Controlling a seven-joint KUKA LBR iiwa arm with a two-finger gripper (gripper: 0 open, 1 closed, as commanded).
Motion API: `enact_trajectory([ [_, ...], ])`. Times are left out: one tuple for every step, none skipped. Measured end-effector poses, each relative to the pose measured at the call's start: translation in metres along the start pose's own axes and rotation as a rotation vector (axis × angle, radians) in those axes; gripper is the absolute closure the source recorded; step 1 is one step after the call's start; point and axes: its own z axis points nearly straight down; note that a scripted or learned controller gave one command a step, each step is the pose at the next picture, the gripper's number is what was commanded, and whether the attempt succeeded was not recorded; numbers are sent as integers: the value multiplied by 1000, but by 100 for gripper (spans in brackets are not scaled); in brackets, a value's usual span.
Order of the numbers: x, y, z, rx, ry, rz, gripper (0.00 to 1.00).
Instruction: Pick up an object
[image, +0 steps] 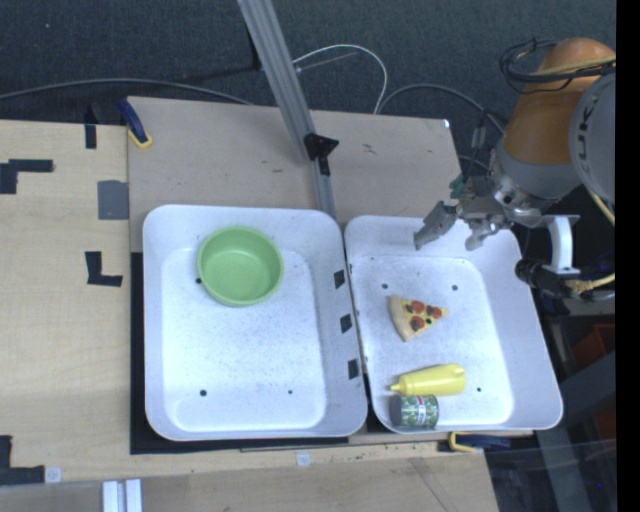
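Above the right bin (520, 330), open gripper (455, 232), well apart from pizza slice (414, 316).

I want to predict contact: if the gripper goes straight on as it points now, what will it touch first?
Probably the bare floor of the right bin near its far rim. The gripper points down and left there; the pizza slice lies nearer. Depth is unclear.

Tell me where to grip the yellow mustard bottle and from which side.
Grip the yellow mustard bottle across its wide body, coming straight down from above. It lies on its side, long axis left-right, so the jaws likely belong on its far and near flanks. The green can crowds the near side.
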Motion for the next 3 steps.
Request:
enact_trajectory([
  [0,0,0,0,0,0,0],
  [-5,-6,47,4,-1,1,0],
  [-4,-5,111,6,-1,1,0],
])
